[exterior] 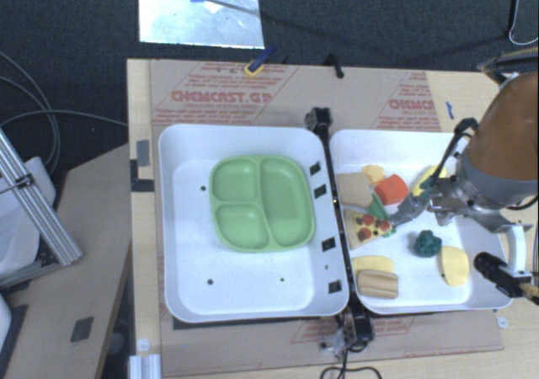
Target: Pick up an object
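We judge the approach step underway: the pincer sits low beside the pizza slice; its state we cannot tell. Next, it must close on the slice squarely.

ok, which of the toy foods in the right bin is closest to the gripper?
The orange-red piece, right by the gripper. The pizza slice is lower left of it, and the green piece and yellow pieces lie farther off.

Two white bins, one green divided plate, about eight toy foods
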